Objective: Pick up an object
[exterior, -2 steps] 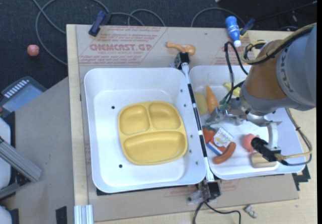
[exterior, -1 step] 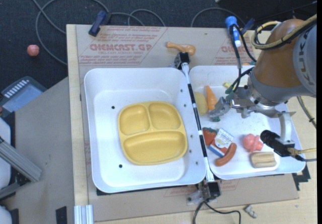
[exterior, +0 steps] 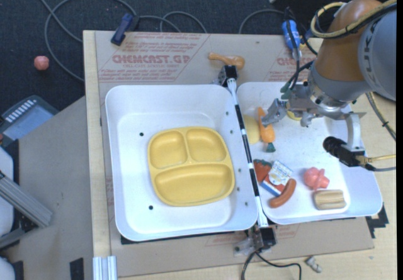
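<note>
Bun (exterior: 329,199) sits nearest the camera, at 5 o'clock in the right bin (exterior: 371,204), close to the front rim. Likely target: orange carrot-shaped toy (exterior: 268,133) with a green tip, lying at roughly 10 o'clock in that bin. End effector (exterior: 272,116) is right above it, at the carrot's 12 o'clock, very close or touching; the view doesn't settle which. Can't tell whether the end effector is apart or together, and nothing shows as clamped in it. Pale yellow piece (exterior: 252,129) lies just beside the carrot at its 9 o'clock, against the bin's left wall. Going toward 6 o'clock from the carrot: a red-orange piece (exterior: 260,172) and a printed packet (exterior: 279,172) side by side, with a sausage (exterior: 283,192) touching the packet's front edge. Pink toy (exterior: 316,178) sits at 4 o'clock from the carrot, just behind the bun. Left bin (exterior: 126,146) holds a yellow divided plate (exterior: 189,165) near its centre. Both bins rest on the counter (exterior: 157,58); a tan object (exterior: 227,58) lies on it at 12 o'clock of the seam between the bins.
</note>
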### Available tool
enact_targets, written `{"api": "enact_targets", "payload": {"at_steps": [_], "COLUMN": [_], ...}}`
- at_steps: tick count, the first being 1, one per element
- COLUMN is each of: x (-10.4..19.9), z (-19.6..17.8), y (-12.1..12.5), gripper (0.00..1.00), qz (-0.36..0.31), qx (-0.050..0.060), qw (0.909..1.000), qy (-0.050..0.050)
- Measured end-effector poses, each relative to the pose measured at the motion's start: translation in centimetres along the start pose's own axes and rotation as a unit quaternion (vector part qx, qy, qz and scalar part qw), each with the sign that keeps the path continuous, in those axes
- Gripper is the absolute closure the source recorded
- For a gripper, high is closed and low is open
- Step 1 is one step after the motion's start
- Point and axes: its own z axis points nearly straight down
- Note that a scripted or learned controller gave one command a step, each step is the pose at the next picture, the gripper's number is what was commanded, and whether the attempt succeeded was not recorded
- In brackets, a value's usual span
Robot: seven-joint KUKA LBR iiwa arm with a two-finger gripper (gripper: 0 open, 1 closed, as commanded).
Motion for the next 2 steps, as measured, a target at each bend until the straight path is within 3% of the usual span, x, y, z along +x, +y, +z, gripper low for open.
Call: {"api": "enact_targets", "payload": {"at_steps": [1,2], "x": [-2.0,-2.0], "z": [5.6,10.0], "y": [1.9,4.5], "gripper": [0.00,0.00], "qz": [0.001,0.000], "qx": [0.002,0.000], "qw": [1.0000,1.0000], "qy": [0.000,0.000]}}
